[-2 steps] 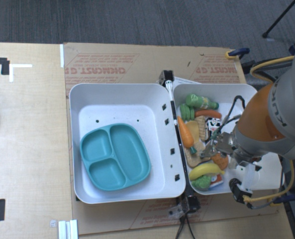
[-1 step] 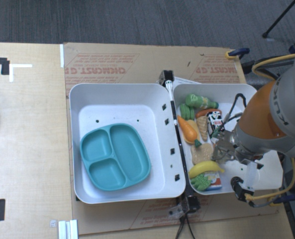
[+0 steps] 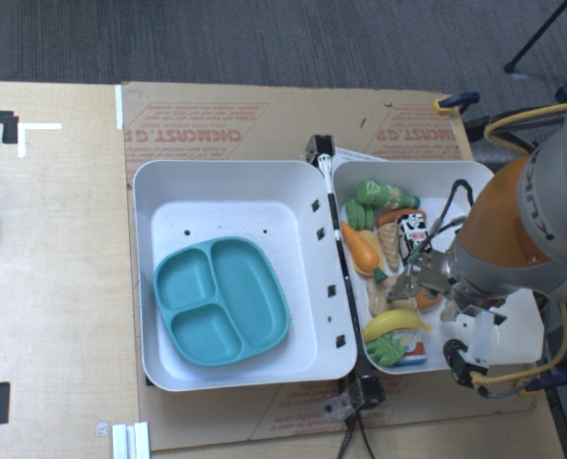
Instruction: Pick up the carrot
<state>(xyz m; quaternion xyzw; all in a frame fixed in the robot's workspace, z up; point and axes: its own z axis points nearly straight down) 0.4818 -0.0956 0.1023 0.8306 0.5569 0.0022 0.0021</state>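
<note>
The orange carrot lies tilted at the left side of the right bin, close to the divider between the bins. My gripper is low inside that bin, a little to the right of the carrot and nearer the front, among the toy foods. The grey arm with its orange band comes in from the right and hides part of the bin's right half. Nothing visible links the carrot to the gripper.
Around the carrot lie green vegetables, a black-and-white item, a yellow banana and a leafy green piece. The left bin holds a teal divided plate. Cables run at the far right.
</note>
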